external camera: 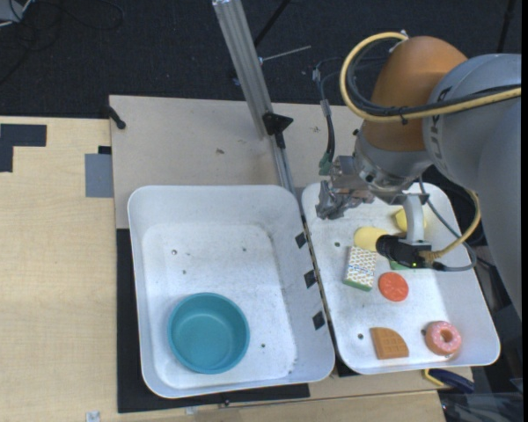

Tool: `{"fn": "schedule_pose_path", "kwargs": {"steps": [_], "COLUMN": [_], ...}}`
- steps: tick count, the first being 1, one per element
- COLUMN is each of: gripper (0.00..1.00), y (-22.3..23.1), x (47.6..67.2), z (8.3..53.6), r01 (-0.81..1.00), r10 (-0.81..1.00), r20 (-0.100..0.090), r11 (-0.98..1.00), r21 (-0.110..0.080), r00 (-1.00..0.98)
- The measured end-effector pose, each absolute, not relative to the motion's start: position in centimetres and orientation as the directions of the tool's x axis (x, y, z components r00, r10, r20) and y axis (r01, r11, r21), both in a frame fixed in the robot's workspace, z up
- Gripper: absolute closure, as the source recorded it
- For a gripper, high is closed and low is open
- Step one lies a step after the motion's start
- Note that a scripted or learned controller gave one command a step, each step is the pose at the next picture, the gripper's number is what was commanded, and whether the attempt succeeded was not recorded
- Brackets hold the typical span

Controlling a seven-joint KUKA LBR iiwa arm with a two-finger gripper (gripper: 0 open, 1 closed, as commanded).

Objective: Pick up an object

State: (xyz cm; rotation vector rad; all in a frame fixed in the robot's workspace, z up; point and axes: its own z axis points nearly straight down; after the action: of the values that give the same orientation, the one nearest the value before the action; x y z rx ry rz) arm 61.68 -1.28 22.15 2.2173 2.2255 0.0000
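The gripper (337,199) hangs low over the right bin (475,345); its state cannot be told. A checkered block (361,268) lies just beyond it, toward the near rim.

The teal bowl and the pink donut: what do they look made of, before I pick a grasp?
Teal bowl: likely hard plastic, one even colour with a smooth, slightly shiny rim. Pink donut: probably toy plastic or rubber, pale speckled icing over a tan ring, matte; too small to tell whether it is soft or rigid.
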Motion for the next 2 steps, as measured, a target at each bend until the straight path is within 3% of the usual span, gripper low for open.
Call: {"fn": "schedule_pose_path", "kwargs": {"steps": [2], "gripper": [1.00], "y": [7.6], "x": [66.1], "z": [22.4], "r01": [1.000], "r10": [1.000], "r20": [0.000], "r11": [0.002], "r21": [-0.001], "r00": [-0.002]}}
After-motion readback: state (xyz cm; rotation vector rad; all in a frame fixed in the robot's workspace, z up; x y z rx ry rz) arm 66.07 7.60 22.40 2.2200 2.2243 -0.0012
